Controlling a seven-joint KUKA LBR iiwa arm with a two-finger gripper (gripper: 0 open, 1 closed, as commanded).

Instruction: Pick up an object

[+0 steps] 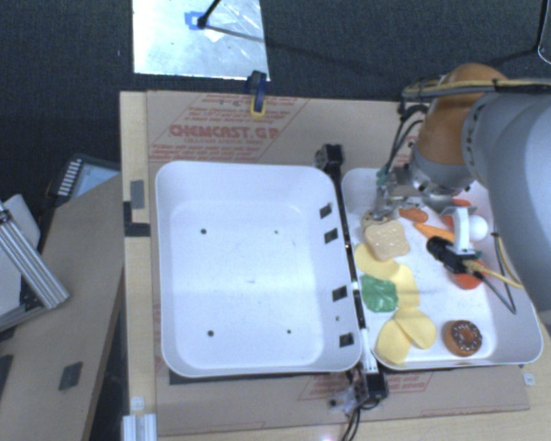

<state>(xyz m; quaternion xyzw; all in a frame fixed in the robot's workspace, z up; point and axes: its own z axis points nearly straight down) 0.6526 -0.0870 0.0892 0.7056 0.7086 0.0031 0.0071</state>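
Just below hand [383,211], perhaps touching: cracker [387,241]

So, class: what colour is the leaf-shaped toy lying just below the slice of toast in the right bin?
Green, seen clearly in the camera view.

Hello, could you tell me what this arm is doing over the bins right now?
The arm is reaching into the right bin, which holds a scatter of toy food. Its gripper is down at the bin's upper left, just above a tan bread slice. Nearby lie a green piece, yellow chips, a brown donut and an orange carrot. Nothing looks lifted yet.
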